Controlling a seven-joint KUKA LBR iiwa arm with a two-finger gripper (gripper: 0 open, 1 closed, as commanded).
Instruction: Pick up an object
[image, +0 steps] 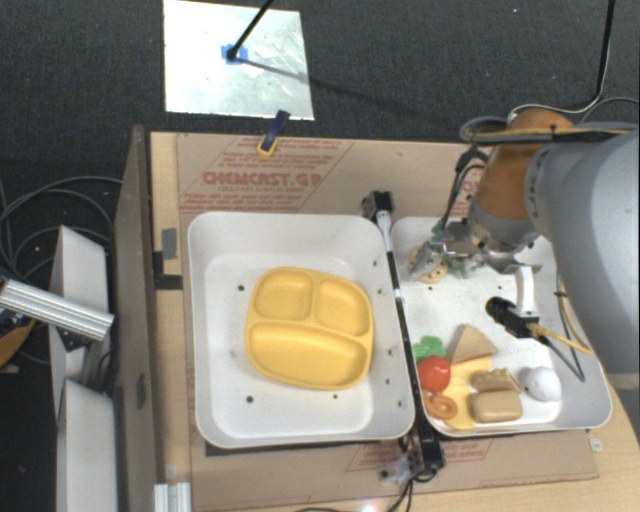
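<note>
The gripper hangs low over the far corner of the toy bin, close to the wall it shares with the neighbouring bin, which holds the yellow plate. Whether it is open or closed cannot be told from this angle, and nothing can be seen held in it. The bin floor beneath it looks almost bare, so closing there would probably catch nothing. The things worth picking lie well apart from it, crowded along the near edge of the same bin. A red tomato sits by the shared wall with a green piece just behind it. A tan wedge is toward the middle, a brown block is at the near edge, and a white ball is beside the block toward the outer wall. A good pick probably means travelling toward that near edge and choosing a target with free floor on two opposite sides. The wedge looks the best choice, since its far side faces open floor and its flat faces should not roll. The ball may slip away under a squeeze. The tomato, pressed between wall and neighbours, leaves little room to come down cleanly. Descend straight over the target's middle and close only once low around it.
</note>
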